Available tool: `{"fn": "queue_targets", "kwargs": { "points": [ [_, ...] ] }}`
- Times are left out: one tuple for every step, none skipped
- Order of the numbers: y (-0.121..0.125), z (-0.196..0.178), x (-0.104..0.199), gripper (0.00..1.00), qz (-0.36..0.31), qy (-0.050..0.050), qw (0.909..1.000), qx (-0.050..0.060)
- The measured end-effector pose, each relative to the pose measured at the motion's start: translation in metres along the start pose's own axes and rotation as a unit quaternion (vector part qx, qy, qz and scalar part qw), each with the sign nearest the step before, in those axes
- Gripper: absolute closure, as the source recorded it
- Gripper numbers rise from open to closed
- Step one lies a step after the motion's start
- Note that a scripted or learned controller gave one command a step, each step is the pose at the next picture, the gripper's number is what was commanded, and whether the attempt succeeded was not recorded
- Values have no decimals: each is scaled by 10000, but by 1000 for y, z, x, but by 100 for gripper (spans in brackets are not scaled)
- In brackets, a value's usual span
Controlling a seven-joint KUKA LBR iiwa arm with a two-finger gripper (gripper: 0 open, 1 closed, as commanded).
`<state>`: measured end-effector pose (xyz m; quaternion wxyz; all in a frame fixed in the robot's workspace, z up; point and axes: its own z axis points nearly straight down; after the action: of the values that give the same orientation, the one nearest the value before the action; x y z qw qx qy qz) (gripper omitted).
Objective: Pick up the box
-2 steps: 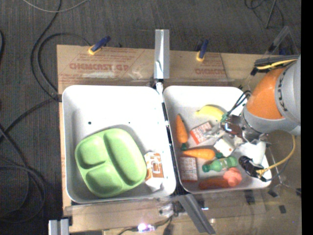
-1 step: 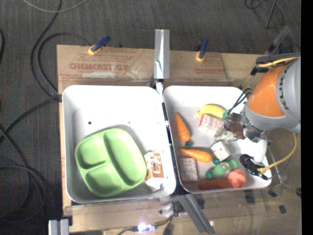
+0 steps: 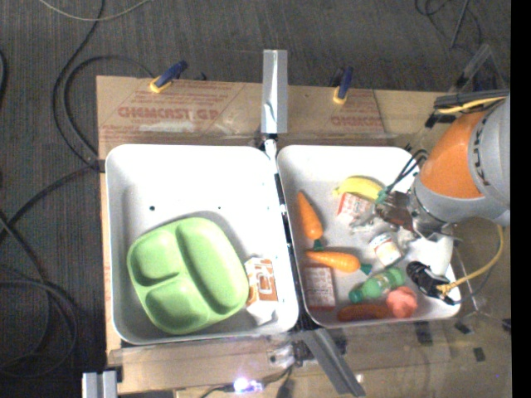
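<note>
Right bin (image 3: 332,157), the landmark. The box (image 3: 319,285), brown and flat, lies against this bin's left wall near its front, just below a carrot (image 3: 334,260) and beside a green bottle (image 3: 377,285). The pincer (image 3: 390,214) hangs over the bin's right half among crowded items; whether it is open cannot be told. Judged: the wall limits approach from the left.

My arm (image 3: 473,168) comes in from the right, its orange band bulging above the grey wrist. The claw (image 3: 390,210) points left and low; I can't make out its fingers from here.
</note>
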<state>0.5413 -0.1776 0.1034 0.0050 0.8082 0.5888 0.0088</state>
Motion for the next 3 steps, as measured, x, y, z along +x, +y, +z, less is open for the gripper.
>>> {"fn": "queue_targets", "kwargs": {
  "points": [
    [90,-6,9,0,1081,-78,9941,99],
    [116,11,40,0,677,-72,9976,115],
    [119,-80,50,0,2749,-97,9614,79]
  ]
}}
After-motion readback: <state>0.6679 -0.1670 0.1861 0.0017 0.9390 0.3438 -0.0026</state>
